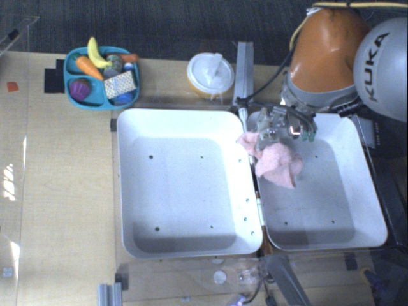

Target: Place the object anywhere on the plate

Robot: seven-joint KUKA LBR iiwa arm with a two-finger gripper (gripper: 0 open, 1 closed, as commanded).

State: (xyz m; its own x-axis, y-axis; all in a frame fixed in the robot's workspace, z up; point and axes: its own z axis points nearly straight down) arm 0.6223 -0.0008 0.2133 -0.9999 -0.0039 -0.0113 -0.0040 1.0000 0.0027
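A pale wooden surface (57, 190) carries two shallow white bins side by side, with dark carpet beyond its far edge. The left bin (185, 183) has a bare floor. The right bin (325, 196) holds a pink cloth (277, 161), which lies crumpled against the bin's near-left wall, one corner lapping up toward the divide between the bins.

The arm (325, 50) reaches in from the right, its orange band hanging over the far edge of the right bin. The hand (287, 127) sits just above the top of the cloth, touching or nearly touching its upper folds. Whether the hand is clenched on the fabric or released cannot be told: metal parts and cloth blur together at that spot.

Beyond the bins, on the far left of the surface, sits a blue tray (95, 101) with compartments holding toy food: a banana (95, 53), a carrot (88, 67), something purple (80, 89) and a checked sponge-like piece (121, 83). This divided tray looks most like the plate the task means. A white lidded cup (210, 74) stands just behind the left bin.

The cloth is well apart from the tray, so the task appears to be at its start, around the pick-up. The cloth's limpness probably explains the hand's position over a raised fold, where the fabric bunches enough to pinch. A loose grip may slip during the long carry across the left bin.
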